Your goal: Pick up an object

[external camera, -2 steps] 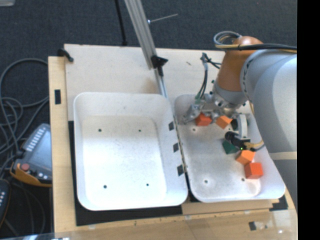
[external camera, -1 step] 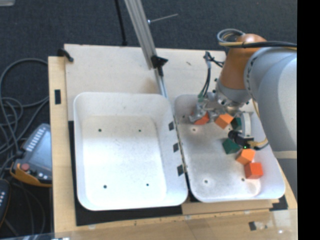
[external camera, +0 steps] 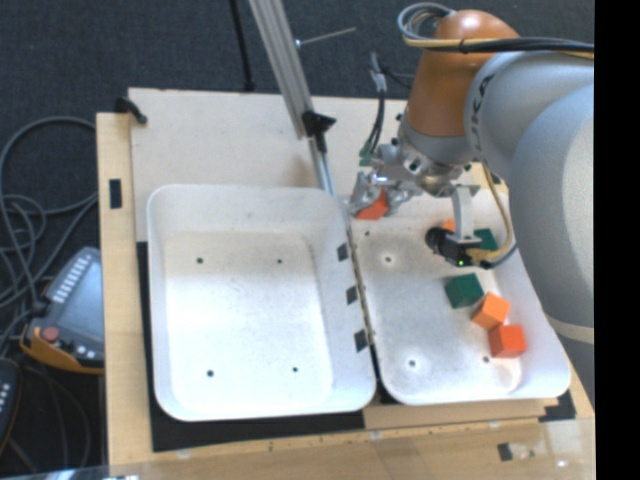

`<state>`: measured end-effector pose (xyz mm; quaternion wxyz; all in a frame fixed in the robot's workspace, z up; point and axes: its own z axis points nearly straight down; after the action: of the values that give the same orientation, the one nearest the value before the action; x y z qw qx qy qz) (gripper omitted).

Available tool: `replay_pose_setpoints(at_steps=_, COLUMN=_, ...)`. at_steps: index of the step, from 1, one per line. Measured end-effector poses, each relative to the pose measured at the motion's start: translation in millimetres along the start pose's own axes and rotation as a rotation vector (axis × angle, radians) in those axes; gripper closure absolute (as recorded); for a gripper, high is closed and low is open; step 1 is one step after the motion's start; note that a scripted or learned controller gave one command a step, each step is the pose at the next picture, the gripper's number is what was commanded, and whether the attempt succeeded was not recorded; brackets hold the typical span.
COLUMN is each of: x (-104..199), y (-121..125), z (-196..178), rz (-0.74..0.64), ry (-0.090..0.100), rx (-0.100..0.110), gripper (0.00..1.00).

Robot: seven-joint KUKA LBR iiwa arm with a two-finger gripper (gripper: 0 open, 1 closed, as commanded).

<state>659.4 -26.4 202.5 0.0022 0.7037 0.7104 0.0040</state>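
- Gripper (external camera: 372,200): positioned over the far edge of the right bin (external camera: 420,368), close to the divide between the two bins, below the orange band (external camera: 445,78) of the grey arm (external camera: 540,138).
- Gripper state: closed on a small orange block (external camera: 372,208), visible between the fingertips and apparently raised just above the bin floor.
- Right bin contents, near the right-hand edge: green block (external camera: 463,290), light orange block (external camera: 490,310) just beside and in front of it, darker orange-red block (external camera: 508,340) in front again, towards the near right corner.
- Further green piece (external camera: 484,239) partly hidden behind a black cable fitting (external camera: 445,243) hanging from the arm; shape not discernible.
- Left bin (external camera: 165,228): white, shallow, speckled floor with four small dark spots.
- Both bins seated side by side on the tabletop (external camera: 200,133), rims touching along the centre line, with black tabs along that seam.
- Slanted aluminium post (external camera: 285,63) rising from the far edge of the tabletop, base near the far corner where the bins meet.
- Beyond the left edge of the tabletop: control pendant (external camera: 70,308) with orange trim and loose cables (external camera: 30,168) on the dark floor.
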Motion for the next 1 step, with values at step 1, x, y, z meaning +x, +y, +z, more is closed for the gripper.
replay_pose_setpoints(at_steps=1, x=91.8, y=-39.9, z=5.9, rz=0.0, ry=0.0, rx=0.011, gripper=1.0)
